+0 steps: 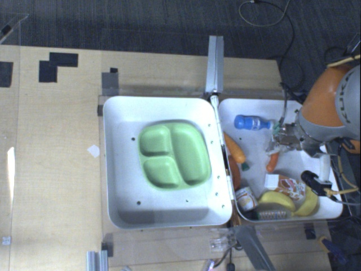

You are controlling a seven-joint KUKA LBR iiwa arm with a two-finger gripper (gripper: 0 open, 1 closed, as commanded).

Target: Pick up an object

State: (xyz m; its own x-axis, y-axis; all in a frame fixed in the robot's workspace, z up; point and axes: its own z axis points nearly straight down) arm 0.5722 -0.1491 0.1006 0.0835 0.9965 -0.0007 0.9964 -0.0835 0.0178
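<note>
Camera view: gripper (280, 140) low in the right bin (256, 109).
Finger state: cannot tell; a strike could knock aside the small carrot (272, 162) beneath.

The arm (333, 103) reaches in from the right side of the right-hand bin (248, 109), its grey casing and orange band hanging over that bin's right rim. The wrist bends leftward and down from there, carrying the gripper (280, 141) over the bin's upper middle floor, inside the rim and nearer its right wall than its left. The gripper's metal end points down toward the bin floor, and how its tips stand cannot be told from above.
</note>
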